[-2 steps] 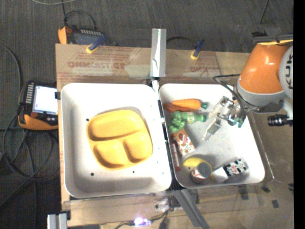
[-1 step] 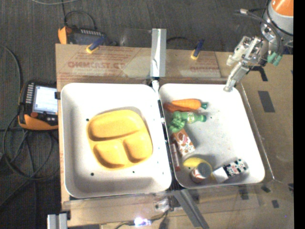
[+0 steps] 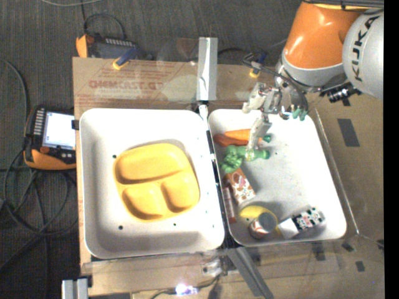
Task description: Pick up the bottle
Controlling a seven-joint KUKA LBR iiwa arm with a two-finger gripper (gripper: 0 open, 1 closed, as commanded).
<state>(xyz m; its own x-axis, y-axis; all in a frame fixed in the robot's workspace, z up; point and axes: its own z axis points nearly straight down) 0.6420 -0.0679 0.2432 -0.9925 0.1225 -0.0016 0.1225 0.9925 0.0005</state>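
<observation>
A grey arm with an orange band reaches in from the right, over the far end of the right bin [image 3: 330, 167]. Its tool [image 3: 269, 101] hangs above the bin's far left corner, pointing down.

A slim, pale bottle [image 3: 257, 136] sits directly below the tool, on the near side of it in the view. Its long axis runs roughly upright in the picture, tilted slightly, with its lower end ending in a green part close to a green toy [image 3: 233, 157]. An orange carrot-like piece [image 3: 235, 136] lies just to its left. The bottle's upper end meets the tool's tip, but whether the tool grips it, or how wide the tool stands, I cannot tell; the parts overlap and blur.

The coming move seems to turn on this: the bottle lies in line beneath the tool, lengthwise along the reach, so a close across its narrow width looks right.

The left bin [image 3: 93, 185] holds a yellow tray [image 3: 159, 179].
</observation>
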